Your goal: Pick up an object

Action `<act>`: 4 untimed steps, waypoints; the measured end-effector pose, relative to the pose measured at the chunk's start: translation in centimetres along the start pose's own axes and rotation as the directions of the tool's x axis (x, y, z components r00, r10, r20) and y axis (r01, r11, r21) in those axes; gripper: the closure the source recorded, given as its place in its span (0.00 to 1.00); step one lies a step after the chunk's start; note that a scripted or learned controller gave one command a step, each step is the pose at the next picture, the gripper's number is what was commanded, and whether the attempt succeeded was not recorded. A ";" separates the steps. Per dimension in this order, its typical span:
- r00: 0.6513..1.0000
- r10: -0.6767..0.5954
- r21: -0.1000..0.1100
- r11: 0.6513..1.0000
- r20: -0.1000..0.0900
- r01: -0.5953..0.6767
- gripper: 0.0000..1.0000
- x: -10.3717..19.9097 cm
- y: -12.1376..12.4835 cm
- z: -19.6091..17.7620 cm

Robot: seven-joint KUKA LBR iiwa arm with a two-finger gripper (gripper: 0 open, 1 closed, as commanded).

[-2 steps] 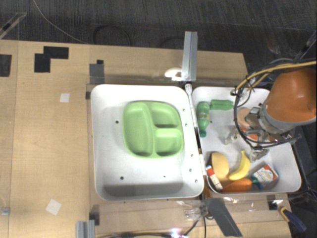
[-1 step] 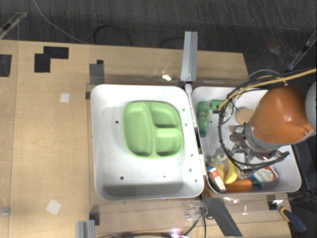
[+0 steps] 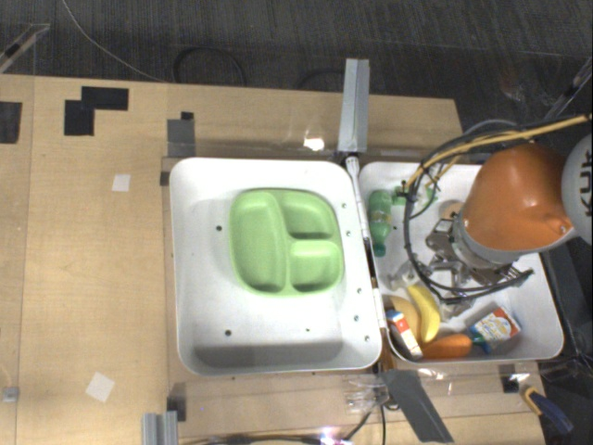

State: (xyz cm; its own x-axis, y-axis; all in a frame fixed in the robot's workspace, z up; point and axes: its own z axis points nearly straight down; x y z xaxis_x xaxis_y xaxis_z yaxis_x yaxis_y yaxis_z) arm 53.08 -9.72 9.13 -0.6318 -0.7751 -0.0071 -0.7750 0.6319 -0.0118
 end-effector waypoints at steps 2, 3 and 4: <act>0.999 0.044 0.007 0.999 0.008 -0.044 0.00 0.2 -0.6 0.0; 0.994 0.105 0.007 0.994 0.009 -0.105 0.00 0.6 -0.3 0.0; 0.995 0.099 -0.001 0.995 0.001 -0.099 0.00 -0.5 -7.2 -2.0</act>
State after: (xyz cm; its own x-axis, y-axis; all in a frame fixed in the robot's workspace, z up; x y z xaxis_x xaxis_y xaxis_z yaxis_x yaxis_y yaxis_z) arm 59.00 -13.88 11.24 -0.7057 -0.7085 -0.0093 -0.7084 0.7057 -0.0099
